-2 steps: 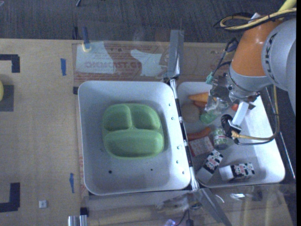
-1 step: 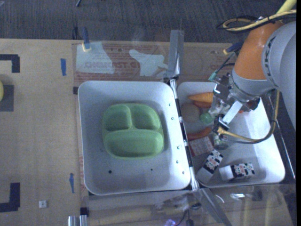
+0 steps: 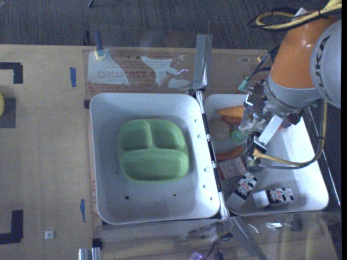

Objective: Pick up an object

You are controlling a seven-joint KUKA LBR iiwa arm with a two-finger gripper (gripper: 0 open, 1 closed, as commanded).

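Note:
My gripper (image 3: 251, 130) hangs over the upper left part of the right bin (image 3: 317, 199), and the arm's grey wrist and orange band hide what lies beneath it. Just left of the gripper sit a small green object (image 3: 237, 136), an orange piece (image 3: 230, 112) and a dull brown round object (image 3: 219, 128). Lower down lie a reddish strip (image 3: 230, 153) and a red packet (image 3: 232, 168). Two cow-patterned objects (image 3: 245, 186) (image 3: 279, 195) rest near the bin's front. I see nothing clearly held.
The left bin (image 3: 105, 199) holds a green divided plate (image 3: 154, 150). A metal divider (image 3: 203, 64) runs between the bins at the back. Cables (image 3: 287, 161) loop from the wrist over the right bin. Blue tape marks dot the wooden bench (image 3: 43, 145).

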